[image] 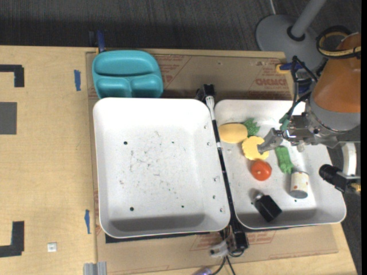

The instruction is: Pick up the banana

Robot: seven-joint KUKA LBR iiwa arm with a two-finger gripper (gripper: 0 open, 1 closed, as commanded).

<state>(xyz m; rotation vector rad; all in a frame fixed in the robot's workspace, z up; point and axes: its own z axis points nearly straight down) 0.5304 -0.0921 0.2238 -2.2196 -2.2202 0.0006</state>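
Banana lies directly beneath and just left of the fingers; finger state cannot be determined; long axis unclear

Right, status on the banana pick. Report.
Gripper low in right bin, at a yellow piece. No banana identifiable. Tomato and green piece crowd close.

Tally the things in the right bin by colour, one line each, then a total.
Yellow: 2, a rounded piece and a second piece at the end effector
Green: 2
Red: 1
White: 1
Black: 1
Total: 7
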